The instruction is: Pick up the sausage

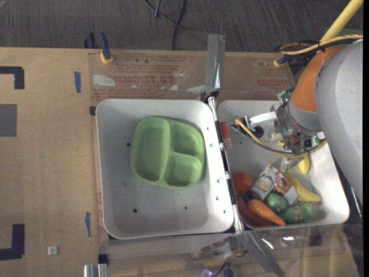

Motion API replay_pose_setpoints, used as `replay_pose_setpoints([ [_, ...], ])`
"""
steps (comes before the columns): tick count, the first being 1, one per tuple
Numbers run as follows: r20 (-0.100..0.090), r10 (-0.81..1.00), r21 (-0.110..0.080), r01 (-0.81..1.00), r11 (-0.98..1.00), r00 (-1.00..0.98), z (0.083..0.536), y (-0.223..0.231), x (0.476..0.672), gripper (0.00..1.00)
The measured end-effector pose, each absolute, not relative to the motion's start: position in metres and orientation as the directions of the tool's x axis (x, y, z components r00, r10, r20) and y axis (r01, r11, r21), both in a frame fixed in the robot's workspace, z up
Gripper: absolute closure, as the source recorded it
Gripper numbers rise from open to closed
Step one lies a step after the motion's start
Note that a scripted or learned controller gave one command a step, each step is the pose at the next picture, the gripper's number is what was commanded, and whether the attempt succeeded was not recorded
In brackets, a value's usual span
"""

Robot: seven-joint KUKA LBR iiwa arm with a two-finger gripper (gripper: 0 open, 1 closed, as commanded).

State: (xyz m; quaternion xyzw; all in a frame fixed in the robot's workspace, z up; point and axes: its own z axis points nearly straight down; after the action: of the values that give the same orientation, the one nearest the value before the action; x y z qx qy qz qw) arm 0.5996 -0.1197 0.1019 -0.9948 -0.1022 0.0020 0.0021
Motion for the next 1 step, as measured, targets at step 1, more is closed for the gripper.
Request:
replay_pose_setpoints([
  [1, 0.001, 0.252, -0.001, 0.252, -0.968, 0.968, 0.0872, -0.152, 0.6542, 0.0],
])
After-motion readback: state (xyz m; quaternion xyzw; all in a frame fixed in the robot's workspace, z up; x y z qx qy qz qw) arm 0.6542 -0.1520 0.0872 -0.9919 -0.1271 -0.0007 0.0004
